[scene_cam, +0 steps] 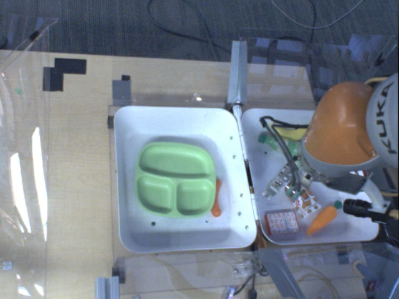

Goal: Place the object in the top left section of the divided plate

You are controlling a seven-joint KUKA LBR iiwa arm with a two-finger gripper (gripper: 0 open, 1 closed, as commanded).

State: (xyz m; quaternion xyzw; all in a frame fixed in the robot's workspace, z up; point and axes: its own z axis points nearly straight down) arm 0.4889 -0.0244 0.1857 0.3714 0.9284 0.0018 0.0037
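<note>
Arm [349, 129], grey with glossy orange dome, hangs over the right bin [368, 232]; its gripper [294, 182] sits low at the bin's centre, state impossible to tell.

You need a clean pick first: choose one piece, come straight down, avoid the clutter.

Left bin [124, 185]: smooth white plastic, rounded corners. Plate [176, 178]: matte green, three moulded wells; the long well sits at 12 o'clock, two small ones at 6. Aim for its 10 o'clock corner.

Carrot [322, 219], tapered orange, lies at the gripper's 4 o'clock. A second orange piece [216, 199] lies against the plate's 3 o'clock rim, outside it.
</note>
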